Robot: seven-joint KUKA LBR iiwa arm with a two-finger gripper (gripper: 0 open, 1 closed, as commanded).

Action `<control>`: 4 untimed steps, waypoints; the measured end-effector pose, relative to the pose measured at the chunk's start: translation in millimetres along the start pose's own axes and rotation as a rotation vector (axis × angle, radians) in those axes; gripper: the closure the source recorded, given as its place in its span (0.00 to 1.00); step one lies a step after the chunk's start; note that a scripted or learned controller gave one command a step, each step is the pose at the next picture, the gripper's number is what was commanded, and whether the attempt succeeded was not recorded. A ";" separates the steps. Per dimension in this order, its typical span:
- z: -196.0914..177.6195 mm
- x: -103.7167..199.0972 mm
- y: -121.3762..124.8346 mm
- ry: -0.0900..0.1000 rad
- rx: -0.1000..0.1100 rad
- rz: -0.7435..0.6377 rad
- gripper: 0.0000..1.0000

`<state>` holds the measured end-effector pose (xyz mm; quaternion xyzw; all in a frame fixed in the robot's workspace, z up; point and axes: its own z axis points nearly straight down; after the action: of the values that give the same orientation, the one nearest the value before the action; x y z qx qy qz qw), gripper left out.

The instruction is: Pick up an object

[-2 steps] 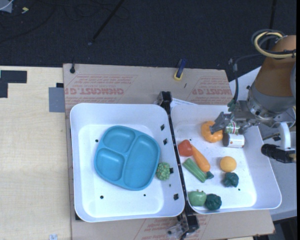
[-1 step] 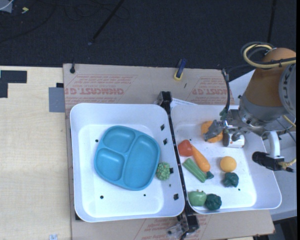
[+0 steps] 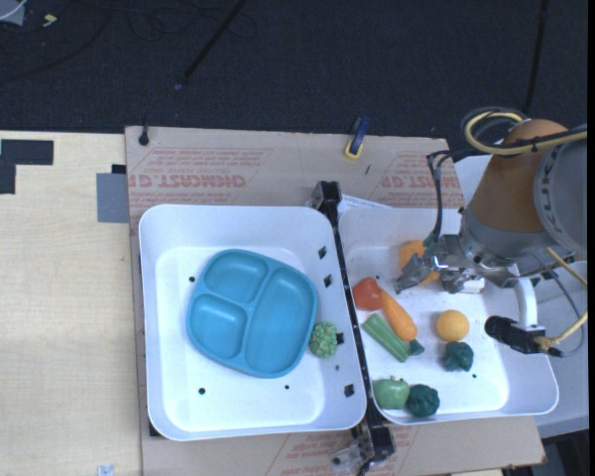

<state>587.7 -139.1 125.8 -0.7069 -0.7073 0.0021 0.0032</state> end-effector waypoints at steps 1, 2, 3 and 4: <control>40.6 1.9 -0.3 -0.001 -0.002 0.001 0.00; 28.5 0.9 -0.1 0.000 -0.002 0.005 1.00; -33.7 -4.0 3.8 -0.002 -0.010 0.002 1.00; -79.5 2.1 8.1 -0.001 -0.009 0.000 1.00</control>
<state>596.4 -137.0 205.2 -0.7068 -0.7074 -0.0005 -0.0005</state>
